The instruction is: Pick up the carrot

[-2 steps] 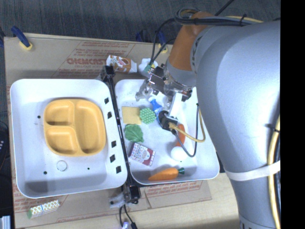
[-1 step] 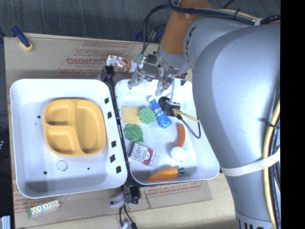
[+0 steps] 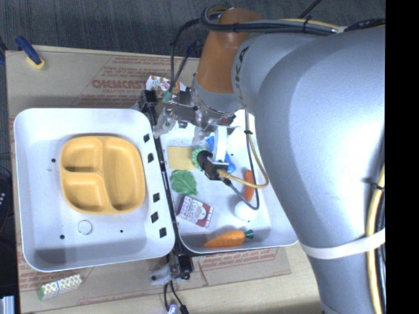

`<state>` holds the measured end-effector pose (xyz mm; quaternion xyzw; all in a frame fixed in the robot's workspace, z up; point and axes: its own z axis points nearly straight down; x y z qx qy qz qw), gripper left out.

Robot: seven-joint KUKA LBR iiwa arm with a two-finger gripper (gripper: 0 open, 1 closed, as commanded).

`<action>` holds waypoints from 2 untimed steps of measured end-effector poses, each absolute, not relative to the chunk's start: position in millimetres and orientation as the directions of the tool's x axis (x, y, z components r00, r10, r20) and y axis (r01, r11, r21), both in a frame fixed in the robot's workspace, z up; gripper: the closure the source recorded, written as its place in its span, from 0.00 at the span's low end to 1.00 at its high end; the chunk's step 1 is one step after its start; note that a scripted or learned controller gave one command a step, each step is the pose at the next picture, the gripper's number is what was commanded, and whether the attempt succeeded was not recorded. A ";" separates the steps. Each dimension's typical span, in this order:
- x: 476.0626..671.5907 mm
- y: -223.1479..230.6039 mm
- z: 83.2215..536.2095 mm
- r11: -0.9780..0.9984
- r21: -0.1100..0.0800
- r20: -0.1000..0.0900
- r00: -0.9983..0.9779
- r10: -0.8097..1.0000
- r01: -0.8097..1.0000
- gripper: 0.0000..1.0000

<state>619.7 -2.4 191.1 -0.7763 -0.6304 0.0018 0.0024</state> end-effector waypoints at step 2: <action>656.4 -46.7 428.4 -0.206 -0.001 0.000 0.206 0.979 0.979 0.00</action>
